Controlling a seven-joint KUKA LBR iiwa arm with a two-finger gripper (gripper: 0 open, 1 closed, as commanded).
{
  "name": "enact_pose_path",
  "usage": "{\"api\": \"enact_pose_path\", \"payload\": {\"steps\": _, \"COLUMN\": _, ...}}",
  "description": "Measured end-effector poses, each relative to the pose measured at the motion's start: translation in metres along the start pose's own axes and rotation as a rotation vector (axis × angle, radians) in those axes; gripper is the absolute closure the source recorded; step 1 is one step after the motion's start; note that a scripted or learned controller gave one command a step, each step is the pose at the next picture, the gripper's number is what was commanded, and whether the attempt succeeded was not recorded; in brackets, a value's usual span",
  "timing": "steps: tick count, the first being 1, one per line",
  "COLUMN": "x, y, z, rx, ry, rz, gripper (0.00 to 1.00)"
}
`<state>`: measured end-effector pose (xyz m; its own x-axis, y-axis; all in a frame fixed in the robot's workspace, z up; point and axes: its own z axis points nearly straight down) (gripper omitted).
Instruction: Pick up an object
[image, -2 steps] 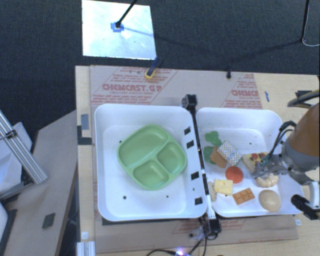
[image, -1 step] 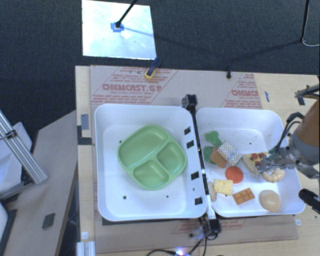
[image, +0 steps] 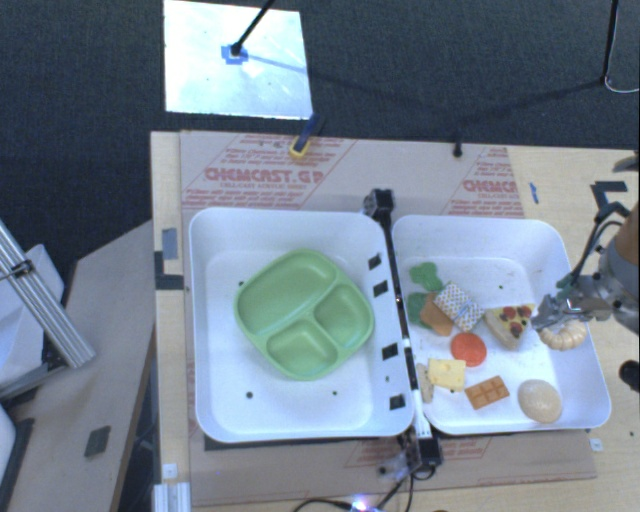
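Beige croissant (image: 563, 335) just beside pizza slice (image: 510, 324), egg (image: 540, 400) near.

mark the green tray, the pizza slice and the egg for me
green tray (image: 304, 314): camera view, on the ridge where its three compartments meet.
pizza slice (image: 510, 324): camera view, middle of its topped face.
egg (image: 540, 400): camera view, centre of its rounded top.

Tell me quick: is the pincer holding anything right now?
Pincer: low over the right bin, between the pizza slice and the croissant. Open or shut, holding or not: cannot be told from this view.
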<state>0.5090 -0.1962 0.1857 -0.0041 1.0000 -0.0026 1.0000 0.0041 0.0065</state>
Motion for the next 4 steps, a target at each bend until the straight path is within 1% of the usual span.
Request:
{"api": "enact_pose_path", "payload": {"steps": 1, "x": -0.001, "y": 0.002, "z": -0.041, "rx": 0.000, "ry": 0.000, "rz": 0.000, "gripper": 1.00}}
{"api": "enact_pose_path", "payload": {"steps": 2, "x": 0.045, "y": 0.031, "z": -0.039, "rx": 0.002, "ry": 0.003, "rz": -0.006, "gripper": 1.00}}
{"api": "enact_pose_path", "payload": {"steps": 3, "x": 0.104, "y": 0.052, "z": -0.033, "rx": 0.003, "ry": 0.005, "rz": -0.007, "gripper": 1.00}}
{"api": "enact_pose_path", "payload": {"steps": 4, "x": 0.155, "y": 0.068, "z": -0.046, "rx": 0.003, "ry": 0.005, "rz": -0.006, "gripper": 1.00}}
